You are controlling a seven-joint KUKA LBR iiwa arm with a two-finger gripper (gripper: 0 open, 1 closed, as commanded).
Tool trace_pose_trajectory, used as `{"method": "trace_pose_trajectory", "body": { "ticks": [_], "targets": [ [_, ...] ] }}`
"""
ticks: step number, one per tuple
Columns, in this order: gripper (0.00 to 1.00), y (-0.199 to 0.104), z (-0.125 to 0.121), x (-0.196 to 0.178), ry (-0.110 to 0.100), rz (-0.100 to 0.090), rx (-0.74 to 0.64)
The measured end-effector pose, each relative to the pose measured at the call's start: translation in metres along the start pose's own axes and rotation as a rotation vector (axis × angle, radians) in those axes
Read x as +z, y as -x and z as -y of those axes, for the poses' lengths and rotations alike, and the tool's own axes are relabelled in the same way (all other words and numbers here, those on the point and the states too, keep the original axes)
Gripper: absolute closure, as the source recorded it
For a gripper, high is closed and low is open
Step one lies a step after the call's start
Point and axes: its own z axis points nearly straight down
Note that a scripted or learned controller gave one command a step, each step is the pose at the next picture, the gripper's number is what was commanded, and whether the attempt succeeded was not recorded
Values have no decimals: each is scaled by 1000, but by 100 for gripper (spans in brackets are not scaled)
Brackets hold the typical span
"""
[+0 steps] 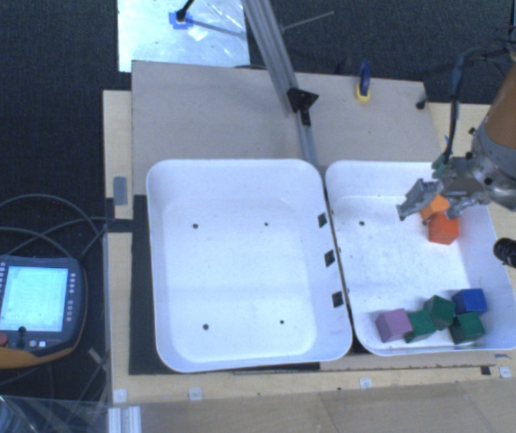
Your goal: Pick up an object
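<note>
My gripper hangs over the far right part of the right bin. Its fingers are spread open. A small orange block shows in the gap between them, and I cannot tell whether they touch it. Just below it lies a darker red-orange block on the bin floor. In the bin's near right corner sits a cluster: a pink block, green blocks and a blue block.
The left bin stands beside the right one, with a shared rim between them. A slanted metal pole ends at the far edge between the bins. A teach pendant lies off the bench at left.
</note>
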Motion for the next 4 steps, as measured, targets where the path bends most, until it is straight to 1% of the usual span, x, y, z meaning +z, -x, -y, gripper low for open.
{"method": "trace_pose_trajectory", "body": {
  "ticks": [1, 2, 3, 4],
  "targets": [
    [0, 0, 0, 0, 1, 0, 1],
    [0, 0, -5, 43, -4, 1, 3],
    [0, -2, -5, 106, -6, 0, 3],
    [0, 4, -1, 150, -5, 0, 3]
  ]
}}
